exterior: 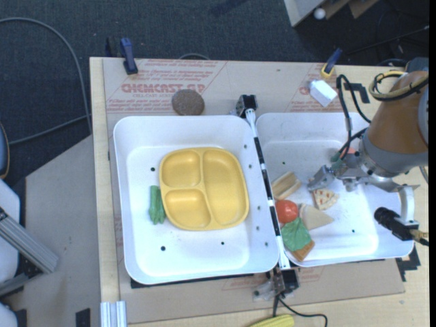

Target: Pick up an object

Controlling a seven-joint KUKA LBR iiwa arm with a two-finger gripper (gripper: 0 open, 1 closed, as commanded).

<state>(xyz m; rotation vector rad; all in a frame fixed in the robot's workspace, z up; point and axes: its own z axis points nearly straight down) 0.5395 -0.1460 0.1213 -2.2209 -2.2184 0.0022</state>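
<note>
My gripper [325, 178] hangs low over the middle of the right bin [354, 247], under the grey and orange arm [398, 131]. Just below it lies a small pizza slice [325, 198]. Left of it is a tan bread piece [285, 183]. A red tomato [287, 210], a pale cheese wedge [316, 216] and a green lettuce leaf [296, 235] on a brown slice [304, 252] cluster in the bin's front left corner. I see nothing held in the gripper.
The left bin [136, 244] holds a yellow divided plate [203, 187] with a green pod [157, 205] beside its left edge. A brown disc [187, 103] sits on the bench behind the bins. Cables [349, 107] run along the arm.
</note>
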